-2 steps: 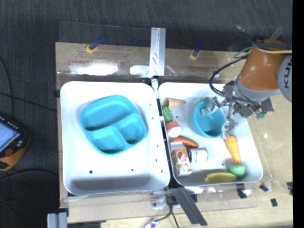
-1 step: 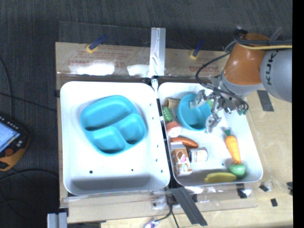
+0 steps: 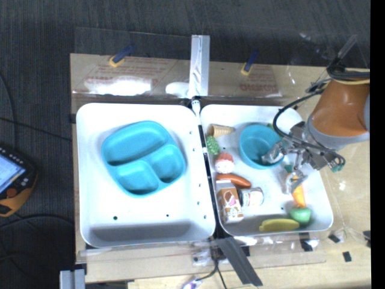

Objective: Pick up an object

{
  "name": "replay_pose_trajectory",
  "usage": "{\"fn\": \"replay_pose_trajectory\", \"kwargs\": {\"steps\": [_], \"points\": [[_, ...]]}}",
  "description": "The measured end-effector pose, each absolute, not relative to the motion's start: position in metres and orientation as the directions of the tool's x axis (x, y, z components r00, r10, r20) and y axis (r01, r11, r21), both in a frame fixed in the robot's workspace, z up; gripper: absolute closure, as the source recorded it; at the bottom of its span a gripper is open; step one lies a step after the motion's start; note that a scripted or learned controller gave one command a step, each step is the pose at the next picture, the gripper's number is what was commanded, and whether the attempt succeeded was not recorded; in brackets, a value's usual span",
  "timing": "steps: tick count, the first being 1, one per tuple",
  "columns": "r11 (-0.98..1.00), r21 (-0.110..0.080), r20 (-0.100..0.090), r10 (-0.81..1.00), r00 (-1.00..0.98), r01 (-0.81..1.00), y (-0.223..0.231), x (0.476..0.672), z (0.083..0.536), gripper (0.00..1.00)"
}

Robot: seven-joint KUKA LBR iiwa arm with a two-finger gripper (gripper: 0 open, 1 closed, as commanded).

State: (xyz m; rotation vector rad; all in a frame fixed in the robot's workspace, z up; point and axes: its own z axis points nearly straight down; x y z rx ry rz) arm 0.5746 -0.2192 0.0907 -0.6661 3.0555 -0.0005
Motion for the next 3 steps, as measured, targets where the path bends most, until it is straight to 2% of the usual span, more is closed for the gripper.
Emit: {"fn": "replay_pose_trajectory", "kwargs": {"steps": [1, 2, 3], "points": [[0.973, -0.007, -0.015, -0.232, -0.973, -0.232, -0.166, 0.554, 0.091, 0.0], [0.973, -0.019, -0.03, -0.231, -0.973, -0.23, -0.168, 0.56, 0.107, 1.0], [0.973, -0.012, -0.019, -0.232, -0.973, -0.232, -0.166, 0.556, 0.102, 0.0]]}}
